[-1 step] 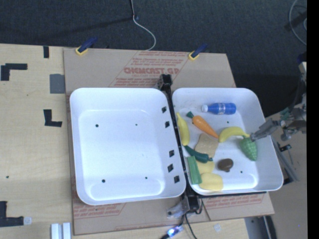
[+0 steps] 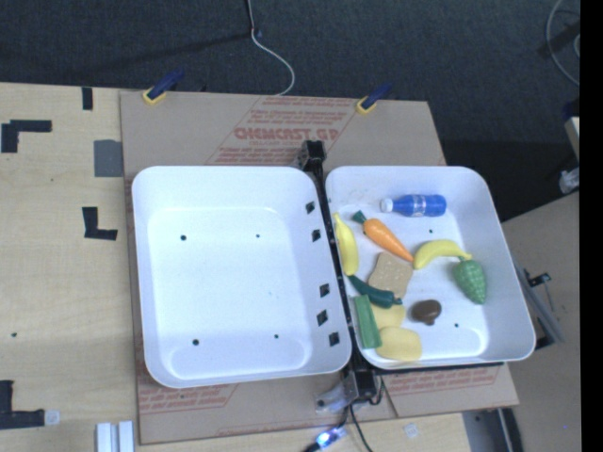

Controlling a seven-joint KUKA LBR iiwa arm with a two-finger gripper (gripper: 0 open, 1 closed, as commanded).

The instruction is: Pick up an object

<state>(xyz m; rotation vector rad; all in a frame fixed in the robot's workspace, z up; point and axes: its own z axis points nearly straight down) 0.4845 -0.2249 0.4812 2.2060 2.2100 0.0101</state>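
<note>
Cardboard sheet under two white bins | wooden bench | dark floor

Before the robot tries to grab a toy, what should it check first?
1. Toys sit in the right white bin: ok.
2. Blue plastic bottle lies apart from the others, easy to reach: ok.
3. Orange toy carrot touches the tan bread slice: not ok for a clean grab.
4. Green leafy toy has room around it: ok.
5. End effector ready and open: cannot tell.
</note>
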